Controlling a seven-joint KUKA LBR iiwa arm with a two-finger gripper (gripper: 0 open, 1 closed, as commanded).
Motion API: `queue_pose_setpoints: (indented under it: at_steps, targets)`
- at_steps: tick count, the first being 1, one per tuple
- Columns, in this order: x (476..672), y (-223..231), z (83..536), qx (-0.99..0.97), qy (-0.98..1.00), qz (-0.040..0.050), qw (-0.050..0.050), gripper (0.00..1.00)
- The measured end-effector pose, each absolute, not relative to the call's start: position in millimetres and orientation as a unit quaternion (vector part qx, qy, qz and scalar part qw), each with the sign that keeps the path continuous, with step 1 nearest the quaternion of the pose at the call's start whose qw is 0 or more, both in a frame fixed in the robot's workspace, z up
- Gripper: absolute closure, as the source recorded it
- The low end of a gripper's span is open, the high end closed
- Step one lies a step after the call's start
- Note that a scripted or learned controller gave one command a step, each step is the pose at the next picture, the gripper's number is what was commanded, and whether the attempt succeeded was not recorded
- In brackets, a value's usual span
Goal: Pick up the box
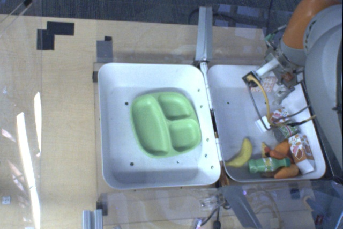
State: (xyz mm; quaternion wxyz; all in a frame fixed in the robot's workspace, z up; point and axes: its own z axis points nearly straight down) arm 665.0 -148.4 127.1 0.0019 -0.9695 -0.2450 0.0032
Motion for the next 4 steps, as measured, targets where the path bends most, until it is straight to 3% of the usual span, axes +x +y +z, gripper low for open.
queue_pose_setpoints:
  at_steps: [1, 2, 3, 4]
  targets:
    - [654.6, -106, 92, -0.960, -0.280, -0.0024, 0.000, 0.00]
    - [656.6, -106, 105, -0.960, -0.279, -0.0054, 0.000, 1.00]
    - [658.4, -105, 117, -0.960, -0.279, -0.0081, 0.001, 1.00]
    - [658.3, -105, 117, -0.960, -0.279, -0.0080, 0.001, 0.00]
